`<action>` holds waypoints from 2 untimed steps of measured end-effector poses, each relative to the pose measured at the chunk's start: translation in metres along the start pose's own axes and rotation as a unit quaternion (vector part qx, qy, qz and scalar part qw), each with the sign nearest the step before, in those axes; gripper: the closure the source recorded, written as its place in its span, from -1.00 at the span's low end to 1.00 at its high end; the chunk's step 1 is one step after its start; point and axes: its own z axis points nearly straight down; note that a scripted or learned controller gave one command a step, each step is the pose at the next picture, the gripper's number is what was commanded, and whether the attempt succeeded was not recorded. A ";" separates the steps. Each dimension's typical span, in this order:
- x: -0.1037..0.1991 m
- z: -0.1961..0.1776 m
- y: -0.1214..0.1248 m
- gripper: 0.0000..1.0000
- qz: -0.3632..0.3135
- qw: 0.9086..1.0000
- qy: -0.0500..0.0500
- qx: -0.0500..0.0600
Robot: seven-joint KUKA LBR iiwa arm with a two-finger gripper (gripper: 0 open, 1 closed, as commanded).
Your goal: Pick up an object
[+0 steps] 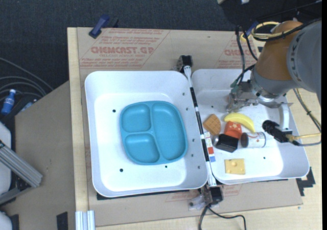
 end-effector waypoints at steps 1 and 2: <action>0.000 0.000 0.000 -1.00 0.000 1.000 0.000 0.000; 0.000 0.010 0.041 -1.00 -0.001 1.000 0.000 0.000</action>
